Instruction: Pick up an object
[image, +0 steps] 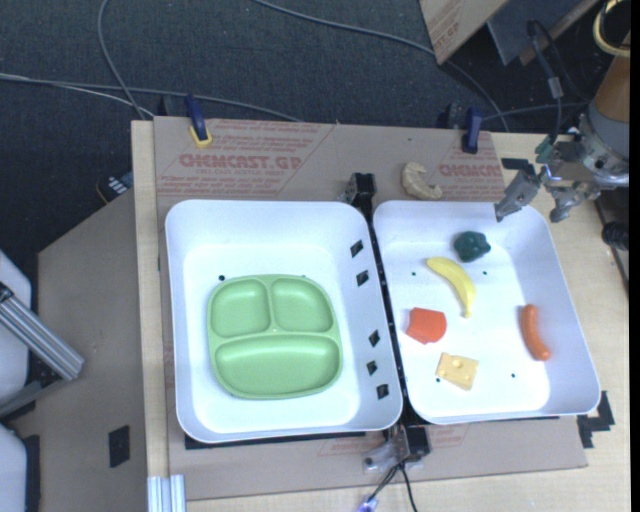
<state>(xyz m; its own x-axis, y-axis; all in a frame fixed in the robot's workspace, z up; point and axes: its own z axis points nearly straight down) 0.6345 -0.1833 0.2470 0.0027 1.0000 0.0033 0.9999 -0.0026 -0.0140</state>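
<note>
Five items lie in the right bin (570, 300), the green one (471, 244) nearest its far edge, while the gripper (540, 200) hangs over the far right corner, fingers spread, grasping nothing.

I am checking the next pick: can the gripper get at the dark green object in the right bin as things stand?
Probably yes. The gripper hangs open over the right bin's far corner, the dark green object lies near it, apart from the banana, uncovered.

Even, fairly bright overhead light; the white bins (190, 300) look slightly washed out. Shadows are soft and short. Overall focus is mildly soft, perhaps blurrier toward the corners.
</note>
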